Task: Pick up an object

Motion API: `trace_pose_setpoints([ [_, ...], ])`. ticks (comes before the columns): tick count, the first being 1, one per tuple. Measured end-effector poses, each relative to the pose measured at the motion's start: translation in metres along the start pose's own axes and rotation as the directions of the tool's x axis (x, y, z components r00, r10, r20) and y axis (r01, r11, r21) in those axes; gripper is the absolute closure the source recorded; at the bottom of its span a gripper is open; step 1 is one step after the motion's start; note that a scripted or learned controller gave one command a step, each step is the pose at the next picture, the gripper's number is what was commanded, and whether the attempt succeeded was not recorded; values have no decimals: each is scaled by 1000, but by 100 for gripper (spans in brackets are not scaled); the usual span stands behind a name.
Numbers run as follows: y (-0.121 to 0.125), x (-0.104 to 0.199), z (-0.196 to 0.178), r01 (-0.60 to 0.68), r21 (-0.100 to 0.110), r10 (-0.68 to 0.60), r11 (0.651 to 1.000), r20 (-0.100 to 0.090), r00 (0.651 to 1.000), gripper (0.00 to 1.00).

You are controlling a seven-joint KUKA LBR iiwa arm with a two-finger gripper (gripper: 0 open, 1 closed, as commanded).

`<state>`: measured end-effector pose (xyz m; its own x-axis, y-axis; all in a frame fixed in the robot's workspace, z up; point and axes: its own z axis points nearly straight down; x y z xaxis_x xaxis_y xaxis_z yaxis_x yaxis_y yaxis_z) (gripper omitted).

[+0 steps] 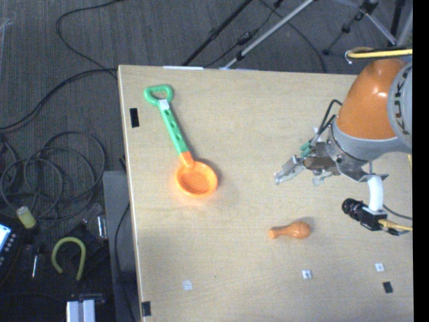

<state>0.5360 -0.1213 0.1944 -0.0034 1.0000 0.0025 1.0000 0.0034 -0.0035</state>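
A toy strainer spoon lies on the light wooden tabletop at the left, its orange sieve head nearer the front and its green handle running back to a loop. A small orange drumstick-shaped object lies on the table right of centre, near the front. My gripper hangs off the grey and orange arm from the right. It points left and sits behind the orange object, well to the right of the strainer, touching neither.
Small dark and white markers dot the table's front right, and a black tab sits near its left edge. Cables lie on the carpet to the left. Tripod legs stand beyond the far edge.
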Motion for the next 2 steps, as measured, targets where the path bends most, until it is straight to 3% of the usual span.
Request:
trace_pose_setpoints([
  [1,-51,-1,112,169,1,-169,986,0,986,0],
  [2,-9,17,112,268,-1,-268,963,0,963,0],
])
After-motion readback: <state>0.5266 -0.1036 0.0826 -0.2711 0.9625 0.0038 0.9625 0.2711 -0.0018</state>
